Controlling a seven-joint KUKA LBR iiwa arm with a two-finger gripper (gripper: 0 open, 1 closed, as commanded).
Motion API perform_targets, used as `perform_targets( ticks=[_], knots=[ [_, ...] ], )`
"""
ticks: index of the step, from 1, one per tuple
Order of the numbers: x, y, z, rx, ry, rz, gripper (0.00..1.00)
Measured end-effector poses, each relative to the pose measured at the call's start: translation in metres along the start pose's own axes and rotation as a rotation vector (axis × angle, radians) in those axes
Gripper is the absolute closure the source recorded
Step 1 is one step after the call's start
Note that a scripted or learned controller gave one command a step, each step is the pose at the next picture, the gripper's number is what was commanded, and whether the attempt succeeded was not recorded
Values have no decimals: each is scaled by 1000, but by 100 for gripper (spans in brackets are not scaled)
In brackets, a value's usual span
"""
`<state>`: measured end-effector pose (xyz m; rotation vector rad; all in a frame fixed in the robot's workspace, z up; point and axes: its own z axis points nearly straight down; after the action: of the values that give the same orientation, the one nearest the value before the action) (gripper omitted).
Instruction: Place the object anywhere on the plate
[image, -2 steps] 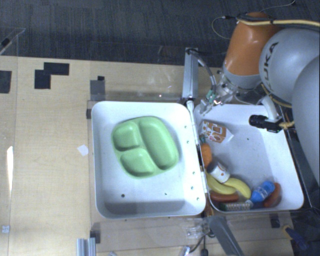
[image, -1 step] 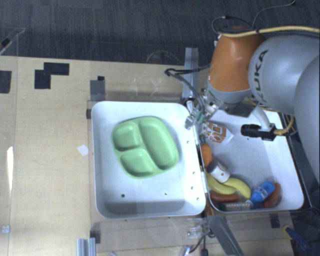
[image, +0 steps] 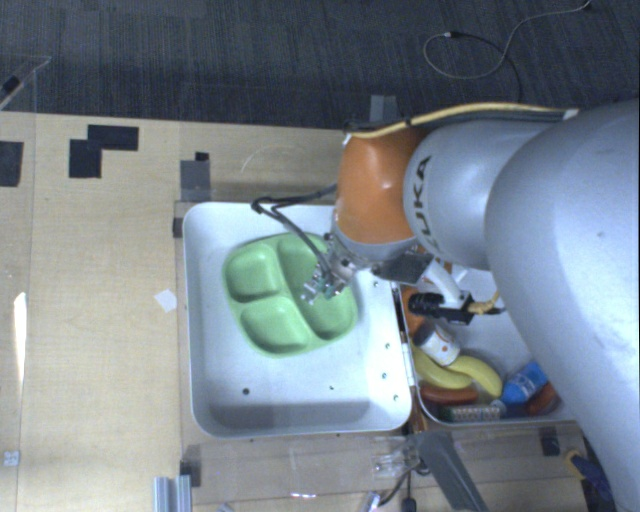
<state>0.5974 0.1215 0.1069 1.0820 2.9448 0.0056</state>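
**A pale bench under a dark floor**

We see a light wooden bench with black square marks near its far left corner. Beyond it lies dark grey ribbed carpet, where a thin cable loops. A bright glare streak falls along the bench's left side.

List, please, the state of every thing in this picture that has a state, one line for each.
green plate: upright in the left bin, three compartments, nothing lying in the parts that show.
gripper: low over the plate's right side; no object seen between its fingers.
left bin: holds the plate.
right bin: holds a banana, a blue item and other things, heaped together.
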Motion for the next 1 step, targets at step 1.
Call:
perform_targets(
  ticks=[1],
  knots=[
    [-9,65,-110,-4,-3,-189,100]
  ],
)
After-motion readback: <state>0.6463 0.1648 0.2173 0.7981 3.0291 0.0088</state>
